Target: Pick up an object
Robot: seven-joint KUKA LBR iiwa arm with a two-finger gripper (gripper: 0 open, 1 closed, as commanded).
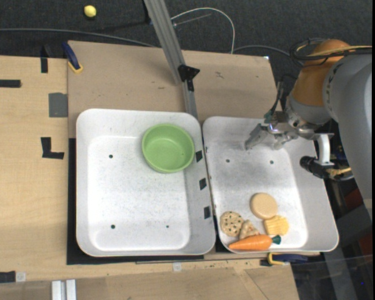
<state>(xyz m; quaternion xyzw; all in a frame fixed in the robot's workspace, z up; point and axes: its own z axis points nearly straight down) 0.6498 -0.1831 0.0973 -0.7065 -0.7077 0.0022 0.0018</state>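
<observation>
Orange carrot lying crosswise, tip left

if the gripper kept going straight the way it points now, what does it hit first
The gripper points left and down over the right bin, so it would probably meet that bin's bare floor first. The food items sit well nearer the camera; depth is hard to judge.

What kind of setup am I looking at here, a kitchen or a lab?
Likely a robot lab bench, not a kitchen: two white bins side by side, toy food and a green bowl as props, and tape marks on the board.
</observation>
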